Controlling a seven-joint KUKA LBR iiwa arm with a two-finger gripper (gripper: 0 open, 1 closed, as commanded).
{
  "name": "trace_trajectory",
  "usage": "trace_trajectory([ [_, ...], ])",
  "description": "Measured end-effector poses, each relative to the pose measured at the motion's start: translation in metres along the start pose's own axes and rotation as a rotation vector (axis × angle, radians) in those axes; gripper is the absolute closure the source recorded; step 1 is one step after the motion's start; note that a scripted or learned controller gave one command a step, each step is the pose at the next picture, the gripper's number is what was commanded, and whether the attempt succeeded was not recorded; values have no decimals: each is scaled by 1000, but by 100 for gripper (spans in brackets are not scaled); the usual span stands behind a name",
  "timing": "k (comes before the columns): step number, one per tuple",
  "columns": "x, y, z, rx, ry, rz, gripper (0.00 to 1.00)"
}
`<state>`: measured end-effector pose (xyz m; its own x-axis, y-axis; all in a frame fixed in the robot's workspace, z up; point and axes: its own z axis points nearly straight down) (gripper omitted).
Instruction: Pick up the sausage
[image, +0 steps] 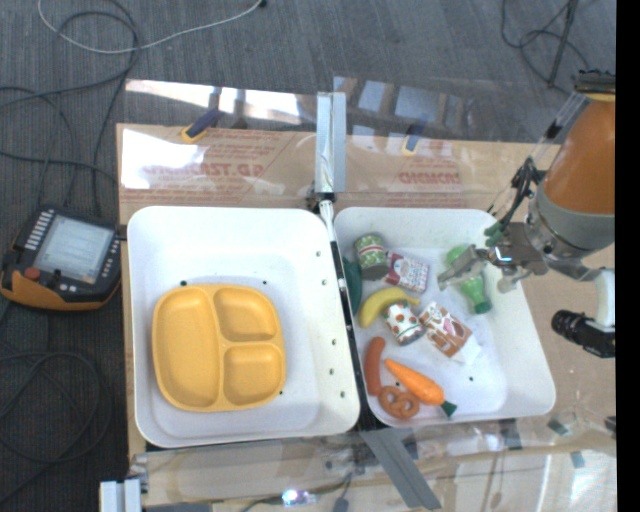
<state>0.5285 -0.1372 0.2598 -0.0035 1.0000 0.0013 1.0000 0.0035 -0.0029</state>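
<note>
The sausage (373, 362) is a red, elongated piece lying near the left wall of the right bin (520, 385), towards its front. An orange carrot (415, 381) lies just to its right and a brown pretzel (398, 403) sits at its front end. My gripper (458, 267) hovers over the right half of the same bin, well to the upper right of the sausage, beside a green object (476, 292). Nothing of the sausage is near it.
The right bin also holds a banana (383, 303), a green can (370, 252), and small red-and-white packets (408, 270) (446, 331). The left bin (160, 230) holds a yellow divided tray (218, 346). A pendant (62, 260) lies left of the bench.
</note>
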Motion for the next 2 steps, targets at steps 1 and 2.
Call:
trace_trajectory([
  [1,-11,-13,-68,-2,-3,199,0],
  [2,26,-20,57,0,0,-119,0],
])
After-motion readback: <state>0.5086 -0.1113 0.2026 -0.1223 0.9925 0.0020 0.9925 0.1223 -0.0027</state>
